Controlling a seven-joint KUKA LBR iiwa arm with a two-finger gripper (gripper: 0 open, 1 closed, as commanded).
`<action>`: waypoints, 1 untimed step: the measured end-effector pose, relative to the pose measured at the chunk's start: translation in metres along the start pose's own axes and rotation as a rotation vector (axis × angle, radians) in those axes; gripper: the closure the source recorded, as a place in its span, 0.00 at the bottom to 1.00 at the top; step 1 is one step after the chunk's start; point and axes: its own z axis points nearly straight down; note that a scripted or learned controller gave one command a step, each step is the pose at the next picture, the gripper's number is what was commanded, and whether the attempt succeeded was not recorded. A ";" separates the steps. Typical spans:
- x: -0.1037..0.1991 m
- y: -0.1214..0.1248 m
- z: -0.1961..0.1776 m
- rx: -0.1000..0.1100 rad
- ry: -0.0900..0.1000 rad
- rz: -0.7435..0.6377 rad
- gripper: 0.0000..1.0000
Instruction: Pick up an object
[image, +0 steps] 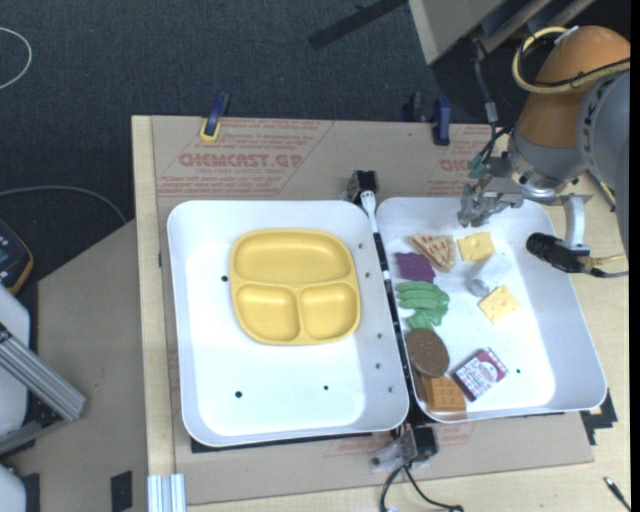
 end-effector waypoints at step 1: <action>0.004 0.002 -0.065 -0.004 0.000 -0.002 1.00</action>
